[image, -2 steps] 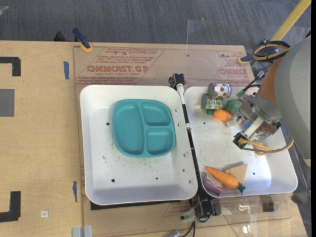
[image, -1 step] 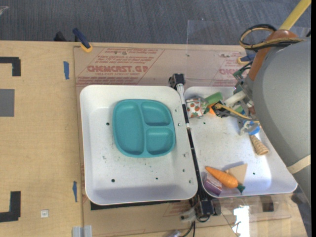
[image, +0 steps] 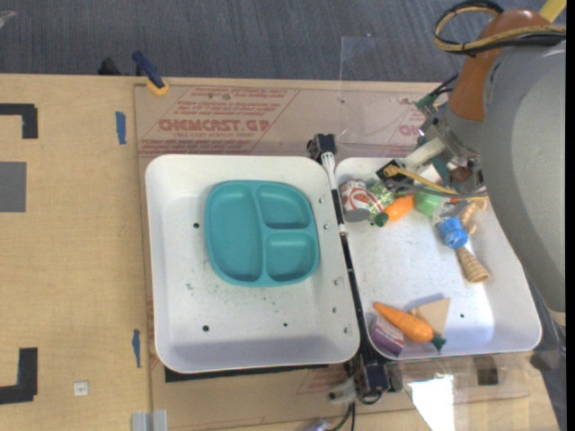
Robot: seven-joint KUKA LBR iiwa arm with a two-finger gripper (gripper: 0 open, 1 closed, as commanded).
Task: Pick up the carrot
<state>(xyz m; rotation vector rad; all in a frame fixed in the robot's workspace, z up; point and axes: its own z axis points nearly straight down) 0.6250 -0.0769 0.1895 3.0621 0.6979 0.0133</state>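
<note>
Two white bins side by side; left bin (image: pixel 171 268) holds a teal divided plate (image: pixel 262 232); right bin (image: pixel 503 277) holds the clutter; arm (image: pixel 530 124) comes in at the upper right, over the far corner of the right bin; gripper (image: pixel 429 155) sits low there among the toys, and I cannot tell how it is set, too much overlap with clutter.

Carrot (image: pixel 406 322) lies near the front edge of the right bin, green tip toward the right, touching a tan wedge (image: pixel 435 312) and resting against a purple piece (image: pixel 388 338); well apart from the gripper.

Risks, as judgement: a second small orange carrot-like toy (image: pixel 395 210) lies just beside the gripper at the far end, next to a can (image: pixel 358 197); likely wrong pick; a blue toy (image: pixel 452 233) and a cone (image: pixel 473 266) lie between gripper and carrot, so a low traverse may knock them; a grasp on the front carrot may catch the wedge or push it against the bin wall.
</note>
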